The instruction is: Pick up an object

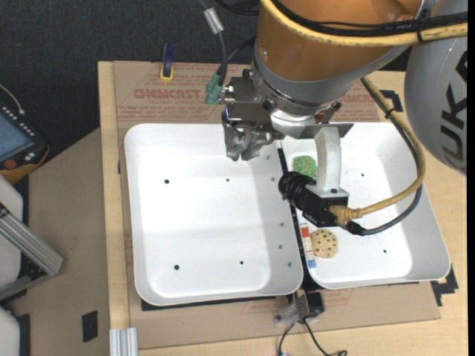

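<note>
One hand (243, 145) above left bin (200, 221), nothing visibly held

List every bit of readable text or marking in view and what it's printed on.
"CHEMCAST": red print on the brown board under the bins, repeated at the right behind the arm; the smaller red line beneath is too blurred to read.
"UK": large black letters on the grey arm, cut off by the frame edge.

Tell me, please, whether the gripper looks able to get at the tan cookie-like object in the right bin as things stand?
Probably yes: the tan cookie-like object lies uncovered near the right bin's left wall, though the gripper hangs over the left bin.
</note>
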`<state>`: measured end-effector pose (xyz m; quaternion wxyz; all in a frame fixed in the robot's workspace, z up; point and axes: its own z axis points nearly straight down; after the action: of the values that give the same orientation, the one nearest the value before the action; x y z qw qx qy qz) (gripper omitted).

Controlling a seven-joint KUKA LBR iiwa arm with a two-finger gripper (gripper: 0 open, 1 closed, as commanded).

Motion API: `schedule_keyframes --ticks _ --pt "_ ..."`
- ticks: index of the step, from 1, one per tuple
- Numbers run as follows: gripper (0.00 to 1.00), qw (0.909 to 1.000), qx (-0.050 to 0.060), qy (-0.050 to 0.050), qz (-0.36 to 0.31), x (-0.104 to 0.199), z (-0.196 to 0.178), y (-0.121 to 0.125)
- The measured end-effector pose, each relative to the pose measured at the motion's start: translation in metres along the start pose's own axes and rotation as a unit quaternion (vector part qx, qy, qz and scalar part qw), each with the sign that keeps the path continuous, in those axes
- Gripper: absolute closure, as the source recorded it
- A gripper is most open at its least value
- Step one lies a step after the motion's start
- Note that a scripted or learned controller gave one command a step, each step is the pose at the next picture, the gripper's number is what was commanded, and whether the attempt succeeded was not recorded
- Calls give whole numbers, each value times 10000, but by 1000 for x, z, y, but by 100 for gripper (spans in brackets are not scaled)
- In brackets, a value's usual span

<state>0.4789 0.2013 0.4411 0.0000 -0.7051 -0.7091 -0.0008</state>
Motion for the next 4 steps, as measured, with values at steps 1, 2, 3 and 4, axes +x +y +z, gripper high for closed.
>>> schedule_keyframes --ticks 1,2,3,4 --pt "100 10000 -29 0 55 -53 -45 1" --pt "100 10000 -32 16 -7 15 -97 9" --pt "100 10000 -16 2 15 12 -105 9" --pt "100 10000 47 -23 17 24 -45 0"
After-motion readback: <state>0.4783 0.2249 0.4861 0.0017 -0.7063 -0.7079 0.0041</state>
